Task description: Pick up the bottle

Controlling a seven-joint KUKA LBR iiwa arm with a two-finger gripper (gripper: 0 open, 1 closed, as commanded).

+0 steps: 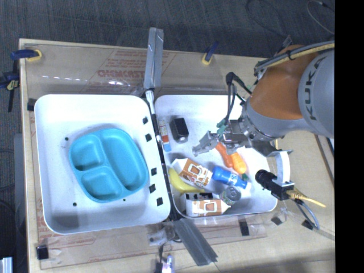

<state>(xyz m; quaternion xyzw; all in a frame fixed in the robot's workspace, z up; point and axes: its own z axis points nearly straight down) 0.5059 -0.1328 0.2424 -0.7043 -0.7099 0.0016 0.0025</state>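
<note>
- The bottle (230, 177), blue with a white cap end, lies on its side in the right bin (193, 104), toward that bin's front right part.
- An orange carrot-like toy (233, 158) lies just behind the bottle, touching or nearly touching it, slanting from upper left to lower right.
- A round grey can (230, 195) sits just in front of the bottle, close against it.
- A small white and orange carton (195, 173) lies to the bottle's left, tilted, with a yellow banana-like piece (176, 180) beside it at the bin's left wall.
- Another white and brown carton (206, 206) lies flat at the front wall of the right bin.
- A black rectangular block (180, 128) rests well apart from the bottle, in the rear left part of the same bin.
- The gripper (215, 141) hangs above the middle of the right bin, behind and left of the bottle; nothing shows between its tips, and it cannot be told whether they are spread or together.
- The arm (290, 92), grey with its orange band, reaches in over the bin's right rear corner.
- The left bin (51, 112) holds a turquoise divided tray (108, 164) lying flat near its middle.
</note>
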